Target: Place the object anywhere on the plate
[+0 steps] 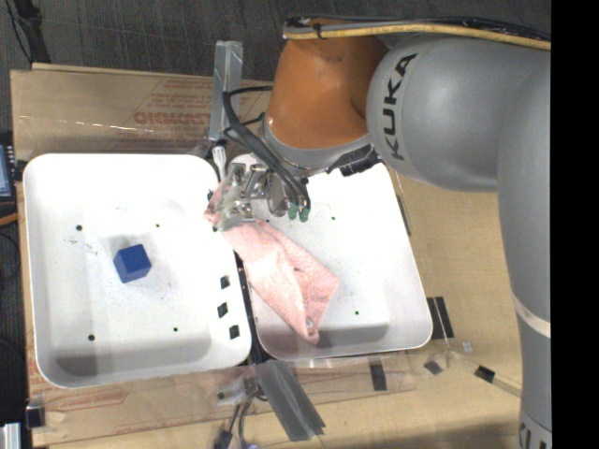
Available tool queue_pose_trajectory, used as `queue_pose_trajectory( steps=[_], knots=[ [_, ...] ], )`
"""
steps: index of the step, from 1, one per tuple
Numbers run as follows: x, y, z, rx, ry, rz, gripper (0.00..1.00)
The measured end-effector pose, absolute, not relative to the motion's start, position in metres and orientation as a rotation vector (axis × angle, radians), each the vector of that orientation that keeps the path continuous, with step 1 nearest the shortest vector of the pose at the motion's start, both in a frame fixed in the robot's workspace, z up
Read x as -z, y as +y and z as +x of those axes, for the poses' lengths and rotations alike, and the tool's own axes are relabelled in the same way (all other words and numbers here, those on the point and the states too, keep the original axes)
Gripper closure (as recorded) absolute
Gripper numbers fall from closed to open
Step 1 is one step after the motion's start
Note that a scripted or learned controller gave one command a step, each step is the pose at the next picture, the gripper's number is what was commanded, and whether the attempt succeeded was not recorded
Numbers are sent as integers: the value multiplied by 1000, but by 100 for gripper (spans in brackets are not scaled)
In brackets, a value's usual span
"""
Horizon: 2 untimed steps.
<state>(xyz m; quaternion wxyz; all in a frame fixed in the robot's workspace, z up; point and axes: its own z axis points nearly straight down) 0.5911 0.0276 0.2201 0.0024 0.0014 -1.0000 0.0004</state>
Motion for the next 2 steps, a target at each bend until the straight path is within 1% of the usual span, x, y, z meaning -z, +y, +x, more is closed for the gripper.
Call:
queue_pose_trajectory(
  steps=[1,2],
  knots=[
    [-230,70,583,-1,-3141,10,100],
    [-228,119,567,-3,-3135,13,100]
  ],
)
